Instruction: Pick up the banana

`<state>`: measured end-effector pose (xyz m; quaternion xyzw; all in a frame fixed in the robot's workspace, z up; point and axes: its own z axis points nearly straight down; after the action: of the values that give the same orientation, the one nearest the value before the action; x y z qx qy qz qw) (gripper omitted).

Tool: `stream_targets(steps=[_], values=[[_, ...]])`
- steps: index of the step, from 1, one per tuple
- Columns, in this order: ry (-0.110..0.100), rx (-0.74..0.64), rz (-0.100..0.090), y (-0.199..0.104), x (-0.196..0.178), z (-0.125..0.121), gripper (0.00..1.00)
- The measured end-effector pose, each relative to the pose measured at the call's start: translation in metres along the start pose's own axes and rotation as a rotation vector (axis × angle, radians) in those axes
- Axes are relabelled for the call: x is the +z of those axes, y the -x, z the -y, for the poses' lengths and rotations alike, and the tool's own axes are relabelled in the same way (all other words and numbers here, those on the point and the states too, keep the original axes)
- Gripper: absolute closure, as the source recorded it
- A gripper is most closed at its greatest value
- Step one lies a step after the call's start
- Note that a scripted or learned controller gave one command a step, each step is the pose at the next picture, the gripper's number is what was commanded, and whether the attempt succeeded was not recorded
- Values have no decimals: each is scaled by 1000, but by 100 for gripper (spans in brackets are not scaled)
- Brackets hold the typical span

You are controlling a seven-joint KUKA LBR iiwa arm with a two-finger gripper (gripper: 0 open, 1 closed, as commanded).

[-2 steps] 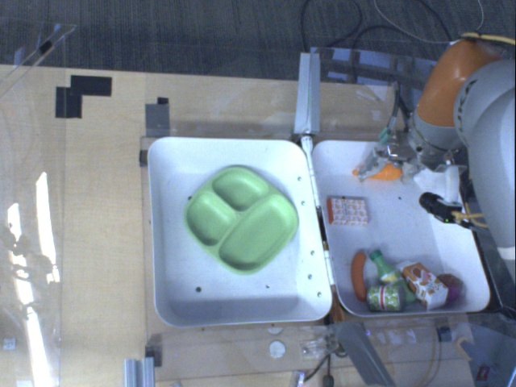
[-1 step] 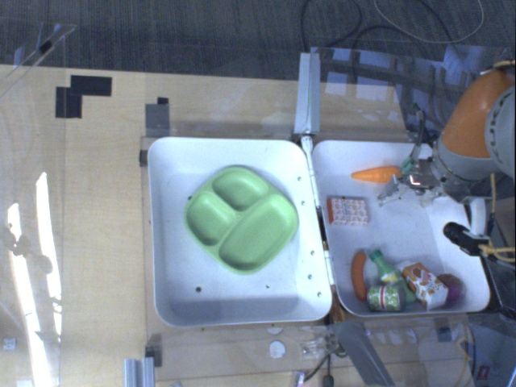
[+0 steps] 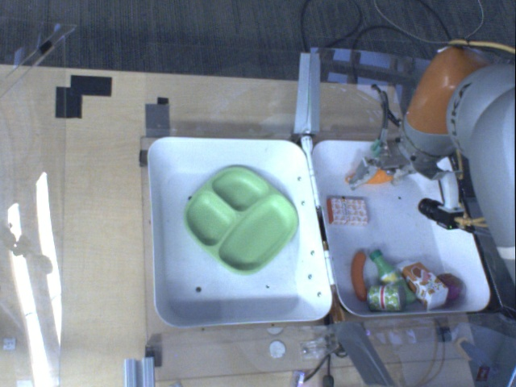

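The bench spans the frame below a dark floor strip. It carries two shallow white bins side by side: the left bin at centre frame and the right bin at right of centre.

The arm, grey with an orange band, enters from the upper right edge and bends down over the upper part of the right bin.

A green divided plate with three compartments lies in the middle of the left bin.

The gripper sits low in the upper part of the right bin, with the fingers down at an orange object on the bin floor. Whether the fingers are spread or closed cannot be told, nor whether they touch the object.

A small red-patterned packet lies flat below the gripper, near the left wall of the right bin.

A cluster of small items occupies the lower part of the right bin: an orange piece, a green bottle, a carton, a dark round item, all touching or just beside one another.

No banana can be identified with certainty.
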<state>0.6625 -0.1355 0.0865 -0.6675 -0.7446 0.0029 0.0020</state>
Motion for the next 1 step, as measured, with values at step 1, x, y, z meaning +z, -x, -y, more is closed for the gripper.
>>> stream_targets(steps=[1], values=[[-3,121,-5,27,2,-2,0]])
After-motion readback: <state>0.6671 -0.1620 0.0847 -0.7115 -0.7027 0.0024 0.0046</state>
